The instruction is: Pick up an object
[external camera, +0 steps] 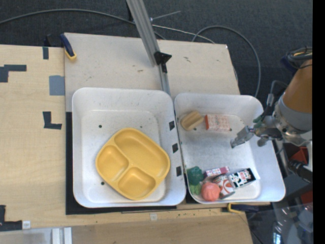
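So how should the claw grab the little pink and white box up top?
Probably from straight above, pinching the pink and white box across its short sides. It lies flat with bare bin floor in front and behind, but the tan block sits close on its left, so closing lengthwise looks cramped.

Tray [133, 162] in left bin [81, 151], carton [219, 122] (beside sponge [191, 120]) in right bin [269, 177]

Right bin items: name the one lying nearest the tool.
The pale red-and-white carton, at the far side of the right bin beside the tan roll. The tool hangs just right of it; the other items cluster at the near edge.
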